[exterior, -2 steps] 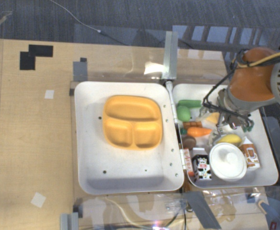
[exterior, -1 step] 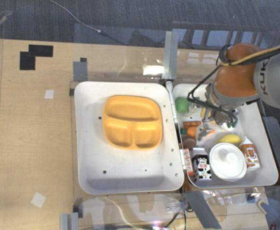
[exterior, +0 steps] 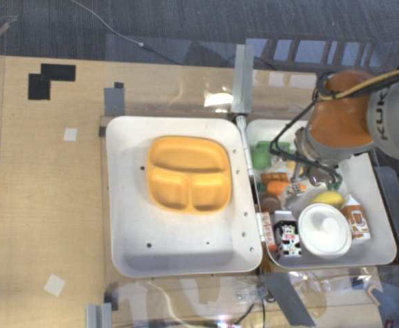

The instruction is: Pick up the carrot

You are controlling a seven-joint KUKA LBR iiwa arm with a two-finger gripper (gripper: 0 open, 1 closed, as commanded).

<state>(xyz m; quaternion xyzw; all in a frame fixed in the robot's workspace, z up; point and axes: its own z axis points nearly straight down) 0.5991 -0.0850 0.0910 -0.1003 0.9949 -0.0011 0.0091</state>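
The carrot (exterior: 276, 179) is a small orange piece lying in the left part of the right bin (exterior: 380, 234), below a green item (exterior: 260, 155). My gripper (exterior: 300, 183) hangs under the orange wrist band, low over the bin and just right of the carrot, close to it. The wrist and cables hide the gripper's tip, so whether it touches the carrot does not show.
Packed around the carrot are a dark brown item (exterior: 270, 203), a yellow lemon (exterior: 327, 198), a white bowl (exterior: 324, 228), a cow-patterned carton (exterior: 287, 238) and a brown carton (exterior: 357, 222). The left bin (exterior: 128, 244) holds a yellow divided plate (exterior: 188, 173).
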